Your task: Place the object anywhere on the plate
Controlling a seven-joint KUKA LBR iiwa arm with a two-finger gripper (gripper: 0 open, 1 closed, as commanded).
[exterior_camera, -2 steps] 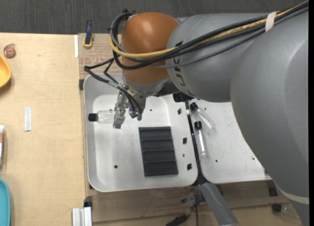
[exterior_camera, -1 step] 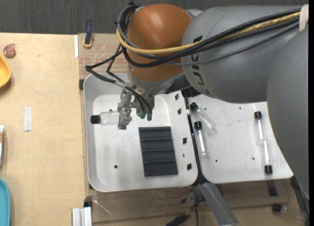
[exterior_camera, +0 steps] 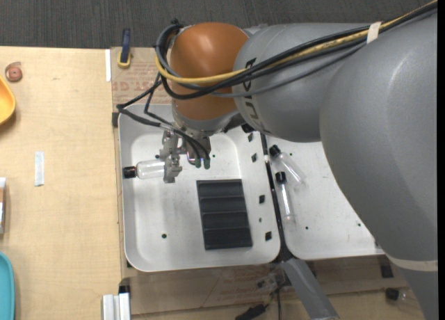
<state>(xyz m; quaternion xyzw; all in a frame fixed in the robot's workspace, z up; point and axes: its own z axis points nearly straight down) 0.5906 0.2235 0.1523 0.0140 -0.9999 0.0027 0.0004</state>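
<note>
With my gripper (exterior_camera: 170, 164) over the left bin (exterior_camera: 139, 245), I cannot tell if my jaws are clenched or released; the clear black-capped bottle (exterior_camera: 147, 169) lies right at them, view-left.

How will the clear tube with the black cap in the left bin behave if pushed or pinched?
Likely rolls: the clear tube looks round and lies on its side on the smooth floor of the left bin. Probably light, since it looks see-through and hollow. Its glossy wall may be slippery, so a pinch could squirt it sideways.
</note>
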